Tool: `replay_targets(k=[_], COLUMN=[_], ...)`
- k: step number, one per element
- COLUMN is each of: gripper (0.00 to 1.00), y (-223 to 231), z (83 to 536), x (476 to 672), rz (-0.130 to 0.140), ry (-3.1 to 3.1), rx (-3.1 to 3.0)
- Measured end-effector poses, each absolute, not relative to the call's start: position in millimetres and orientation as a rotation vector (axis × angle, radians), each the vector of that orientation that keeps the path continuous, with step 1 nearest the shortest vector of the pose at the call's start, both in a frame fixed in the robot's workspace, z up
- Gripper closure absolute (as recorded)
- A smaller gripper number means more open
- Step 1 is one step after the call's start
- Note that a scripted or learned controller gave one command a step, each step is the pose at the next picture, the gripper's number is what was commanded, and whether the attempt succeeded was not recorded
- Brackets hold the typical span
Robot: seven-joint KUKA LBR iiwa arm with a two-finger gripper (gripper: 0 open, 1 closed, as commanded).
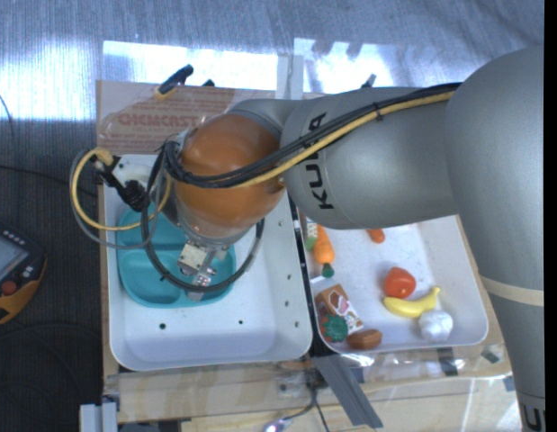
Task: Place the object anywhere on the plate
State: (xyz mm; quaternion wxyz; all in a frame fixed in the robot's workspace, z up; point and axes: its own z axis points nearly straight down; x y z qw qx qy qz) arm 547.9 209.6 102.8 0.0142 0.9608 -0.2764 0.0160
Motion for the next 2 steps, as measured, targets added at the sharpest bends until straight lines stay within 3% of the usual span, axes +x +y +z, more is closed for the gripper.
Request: replay_targets(k=[1,2], gripper=[0.0,0.0], y=[210.9,211.8], z=[115.7,111.9], x=[533.1,519.6], rz=[-0.001,0.013], ry=[-0.398,-0.374], rx=[3.085,3.093])
